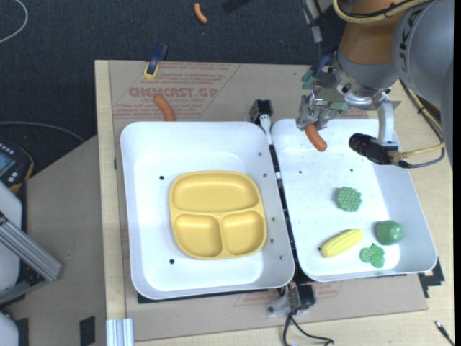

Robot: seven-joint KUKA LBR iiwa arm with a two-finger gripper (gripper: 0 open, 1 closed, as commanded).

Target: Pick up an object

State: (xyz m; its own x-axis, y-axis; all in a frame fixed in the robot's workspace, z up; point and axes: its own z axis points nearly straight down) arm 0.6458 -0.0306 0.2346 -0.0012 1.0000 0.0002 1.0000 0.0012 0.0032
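Dark carpet surrounds a plywood bench [216, 85], and on it two shallow white bins sit side by side. Up at the far end of the right bin [403, 193] is the gripper [315, 123], hanging from the grey arm [374, 42] with its orange band, and there's an orange toy sausage [315, 138] right at its tips! The sausage's upper end sits between the fingers, which look narrowed around it, while the lower end slants out toward the near side; whether it is clear of the bin floor is hard to judge from this angle.

Just beside the gripper, on the side the arm comes in from, a black cylindrical part [369, 147] juts over the bin with a cable trailing off it. Nearer to us from the gripper, well down the same bin, lies a green bumpy toy vegetable [349, 199]. Further still, along the near edge, come a yellow corn cob [341, 243], a small green leafy piece [373, 255] just beside it, and a round green fruit [389, 232] close to that one.

Across from the gripper, over the black divider clip [261, 110], sits the left bin [144, 150] with a yellow three-compartment plate [216, 213] in its middle. Out past that bin on the plywood lies a second orange sausage [165, 107], with a blue-and-yellow clamp [154, 61] at the board's far edge, and a third small orange piece [200, 12] rests on the carpet beyond.
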